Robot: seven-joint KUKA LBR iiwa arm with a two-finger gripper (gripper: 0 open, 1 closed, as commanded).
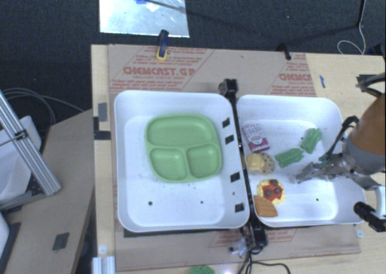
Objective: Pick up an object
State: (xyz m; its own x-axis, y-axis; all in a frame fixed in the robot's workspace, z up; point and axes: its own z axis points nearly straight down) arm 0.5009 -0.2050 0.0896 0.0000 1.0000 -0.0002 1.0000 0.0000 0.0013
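Observation:
My gripper (305, 173) hangs low over the right bin (329, 110), reaching in from the right and pointing left. Just left of and above its tip lies a green piece (289, 157); whether it touches it is unclear. A second green piece (312, 139) lies further back. A red and white packet (255, 137) sits near the bin's left wall, with a yellow round item (259, 162) below it. Nearer the front lie a small pizza-like disc (271, 190) and an orange wedge (265, 206).
The left bin (129, 200) holds a green divided tray (183, 148). A black hinged divider (236, 146) runs between the bins. The arm's orange band (369, 134) and grey wrist stand over the right bin's right edge. A metal frame (24, 152) stands at far left.

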